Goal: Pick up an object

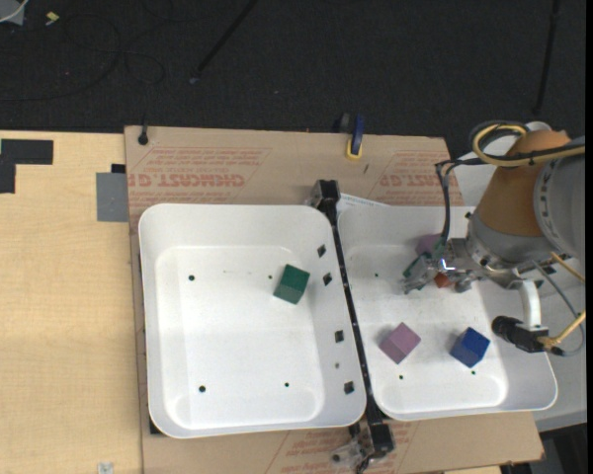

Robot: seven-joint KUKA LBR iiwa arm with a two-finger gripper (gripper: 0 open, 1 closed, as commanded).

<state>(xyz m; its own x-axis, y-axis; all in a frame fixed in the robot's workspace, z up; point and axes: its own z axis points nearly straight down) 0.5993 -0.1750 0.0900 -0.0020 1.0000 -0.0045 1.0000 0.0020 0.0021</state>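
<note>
The light wooden surface (49,294) carried cardboard (237,171) under two bins; beyond lay dark floor (277,47). The gripper (430,273) hung in the right bin (534,395), its fingers' state unclear, near a purple cube (399,343).

The bench is seen by one fixed camera set high above it, tipped toward twelve o'clock, far enough back that the left bin (168,265) and right bin (519,388) are both taken in, with the arm (529,200) entering from three o'clock.
</note>
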